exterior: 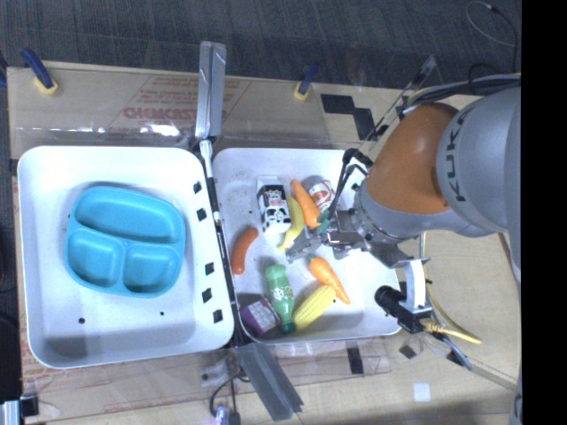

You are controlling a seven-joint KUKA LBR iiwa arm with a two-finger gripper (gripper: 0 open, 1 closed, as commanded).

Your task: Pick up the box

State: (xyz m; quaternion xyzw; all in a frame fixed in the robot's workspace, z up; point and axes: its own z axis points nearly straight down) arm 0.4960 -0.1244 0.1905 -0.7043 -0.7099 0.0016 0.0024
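Box (pixel 274 204), the small black-and-white carton, lies upper-middle in my right bin (pixel 372 326), apart from my pincer (pixel 312 238), which hangs at about four o'clock from it over a yellow banana (pixel 295 220). Whether that pincer is spread or closed I cannot tell. A carrot (pixel 306 204) lies at three o'clock of the carton, a sausage (pixel 243 249) at seven.

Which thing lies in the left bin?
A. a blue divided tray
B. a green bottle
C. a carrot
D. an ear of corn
A: the blue divided tray lies in the left bin, while the green bottle, the corn and the carrots lie in the right bin.
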